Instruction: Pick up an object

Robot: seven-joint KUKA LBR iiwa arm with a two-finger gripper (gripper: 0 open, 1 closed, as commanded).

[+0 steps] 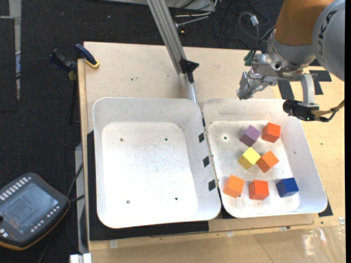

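The right bin (310,163) holds several small cubes. A purple cube (252,135) and an orange cube (271,132) lie toward its back. Below them sit a yellow cube (249,157) and another orange cube (268,161), touching. Along the front are an orange cube (234,186), a red-orange cube (259,189) and a blue cube (287,187). My gripper (245,91) hangs above the back left rim of that bin, well above the cubes, with nothing seen in it.
The left bin (148,163) lies beside the right one. A slanted metal pole (170,34) ends at the bins' back junction. A teach pendant (24,210) rests at the front left and a blue-yellow clamp (82,56) at the bench's back left corner.
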